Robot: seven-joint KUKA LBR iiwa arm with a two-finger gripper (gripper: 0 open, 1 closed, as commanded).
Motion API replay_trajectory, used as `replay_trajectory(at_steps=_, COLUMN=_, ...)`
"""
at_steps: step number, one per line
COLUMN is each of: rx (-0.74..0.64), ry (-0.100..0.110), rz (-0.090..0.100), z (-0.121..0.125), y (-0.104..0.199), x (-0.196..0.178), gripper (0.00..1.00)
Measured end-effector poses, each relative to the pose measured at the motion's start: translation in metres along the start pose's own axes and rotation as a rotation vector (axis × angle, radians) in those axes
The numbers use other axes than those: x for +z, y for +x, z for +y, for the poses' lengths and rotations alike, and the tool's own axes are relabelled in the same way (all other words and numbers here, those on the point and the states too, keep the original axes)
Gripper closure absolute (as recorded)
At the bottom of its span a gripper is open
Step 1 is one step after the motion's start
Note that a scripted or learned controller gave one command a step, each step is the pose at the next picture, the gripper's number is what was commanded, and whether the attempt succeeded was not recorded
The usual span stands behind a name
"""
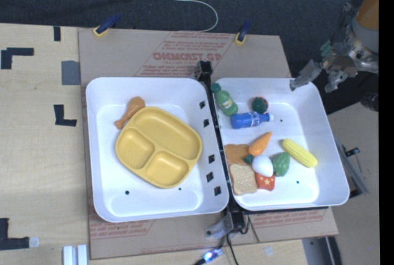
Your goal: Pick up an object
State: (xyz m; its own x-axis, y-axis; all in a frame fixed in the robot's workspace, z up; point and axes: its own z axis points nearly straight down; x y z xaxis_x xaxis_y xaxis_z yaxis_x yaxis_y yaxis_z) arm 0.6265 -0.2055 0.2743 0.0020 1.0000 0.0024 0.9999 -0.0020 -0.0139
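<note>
Two-finger gripper (313,76) is seen above the far right corner of the right white plastic bin (326,134), fingers apart, nothing held. Yellow plastic corn cob (299,153) lies apart from the clutter; it is best approached across its narrow width.

Arm entered from right edge, upper corner of view. Orange band showed at top right, grey wrist below it. Wrist angled down and leftward. Tool (309,77) sat at arm's end, high and to right, pointed toward lower left. One grey finger (303,79) stuck out leftward; second finger not clear. Nothing seen between fingers. Finger spacing too blurred to judge.
</note>
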Motion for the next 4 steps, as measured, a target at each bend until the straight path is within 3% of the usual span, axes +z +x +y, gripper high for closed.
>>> replay_trajectory(at_steps=1, rx=-0.003, ry=-0.012, rz=-0.003, z=0.002, y=0.001, x=-0.008, gripper=0.0)
replay_trajectory(at_steps=3, rx=-0.004, ry=-0.008, rz=-0.003, z=-0.007, y=0.011, x=0.084, gripper=0.0)
replay_trajectory(at_steps=4, rx=-0.004, ry=-0.006, rz=-0.002, z=-0.008, y=0.017, x=0.149, gripper=0.0)
